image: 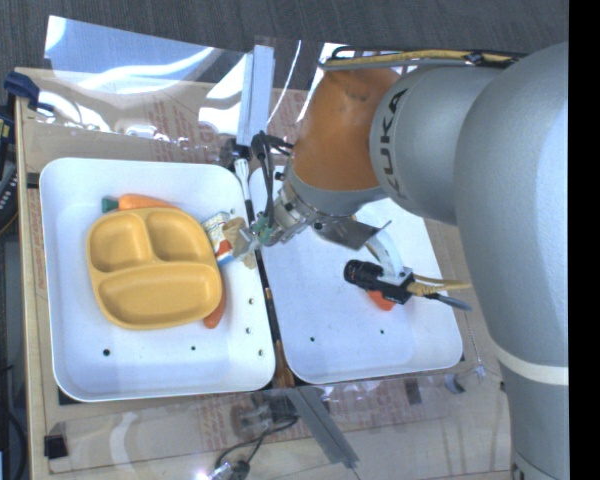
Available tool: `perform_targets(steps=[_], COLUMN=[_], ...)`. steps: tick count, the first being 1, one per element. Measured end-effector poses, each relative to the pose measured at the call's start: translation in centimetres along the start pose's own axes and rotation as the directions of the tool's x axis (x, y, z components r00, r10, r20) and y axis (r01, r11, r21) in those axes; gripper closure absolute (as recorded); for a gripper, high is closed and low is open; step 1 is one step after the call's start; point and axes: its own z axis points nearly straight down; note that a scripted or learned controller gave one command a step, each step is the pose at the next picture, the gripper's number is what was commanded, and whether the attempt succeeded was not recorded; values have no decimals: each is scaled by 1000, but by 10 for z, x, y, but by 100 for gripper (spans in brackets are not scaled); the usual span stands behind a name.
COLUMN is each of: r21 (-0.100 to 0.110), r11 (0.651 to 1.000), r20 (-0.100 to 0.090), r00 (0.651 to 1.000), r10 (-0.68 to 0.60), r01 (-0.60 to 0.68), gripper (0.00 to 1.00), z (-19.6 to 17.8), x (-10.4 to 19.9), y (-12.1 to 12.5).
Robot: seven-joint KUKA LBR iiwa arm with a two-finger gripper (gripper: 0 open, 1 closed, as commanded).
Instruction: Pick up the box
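Observation:
The box [222, 234] is small, pale tan with red and green print. It sits at the right edge of the left bin [70, 358], against the rim of a yellow divided plate [155, 266]. My gripper [254, 232] is low over the divide between the two bins, right beside the box on its right and touching or nearly touching it. The wrist hides how the gripper meets the box.
An orange carrot [140, 202] lies behind the plate, and another orange piece [214, 317] pokes out under the plate's front right. A small orange-red thing [384, 302] lies in the right bin [330, 353]. The arm covers the back of the right bin.

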Motion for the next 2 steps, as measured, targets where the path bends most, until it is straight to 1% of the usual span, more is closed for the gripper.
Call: perform_targets(steps=[1, 2], r21=[-4, -4], r11=[995, 984], r20=[3, 4], r00=[995, 984], r10=[95, -181], r01=[-95, 181], gripper=[100, 100], z=[-49, -84], x=[-37, -53], y=[51, 12])
